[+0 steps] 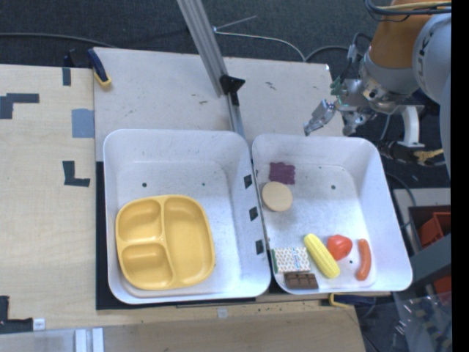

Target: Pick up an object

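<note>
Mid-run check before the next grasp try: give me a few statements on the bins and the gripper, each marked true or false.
1. The yellow divided tray lies in the left bin. True.
2. The gripper holds the corn cob. False: the cob lies in the right bin, while the gripper hangs above that bin's far rim.
3. The purple block sits just beyond the round tan disc. True.
4. The tomato is in the left bin. False: it is in the right bin, beside the corn cob.
</note>
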{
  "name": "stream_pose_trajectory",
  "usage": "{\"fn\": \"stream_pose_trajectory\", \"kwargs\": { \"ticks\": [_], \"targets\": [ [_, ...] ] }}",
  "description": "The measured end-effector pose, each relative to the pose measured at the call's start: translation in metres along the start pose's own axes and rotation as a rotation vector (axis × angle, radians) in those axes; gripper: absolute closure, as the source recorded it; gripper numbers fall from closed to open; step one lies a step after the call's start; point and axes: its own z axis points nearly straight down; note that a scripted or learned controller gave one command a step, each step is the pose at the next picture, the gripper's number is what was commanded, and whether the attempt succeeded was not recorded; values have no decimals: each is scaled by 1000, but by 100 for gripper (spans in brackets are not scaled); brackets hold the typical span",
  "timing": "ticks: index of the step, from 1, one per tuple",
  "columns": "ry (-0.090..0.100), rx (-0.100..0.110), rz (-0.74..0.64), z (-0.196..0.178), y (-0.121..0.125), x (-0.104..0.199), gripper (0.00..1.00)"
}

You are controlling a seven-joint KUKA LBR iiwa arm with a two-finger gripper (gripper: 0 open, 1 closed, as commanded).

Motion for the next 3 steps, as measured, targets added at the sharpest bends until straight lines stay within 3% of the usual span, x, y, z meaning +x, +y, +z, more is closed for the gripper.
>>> {"fn": "stream_pose_trajectory", "kwargs": {
  "ticks": [1,2,3],
  "targets": [
    [0,-10,-3,-177,10,64,0],
    [2,9,-2,-69,19,118,0],
    [1,8,-3,13,19,173,0]
  ]
}}
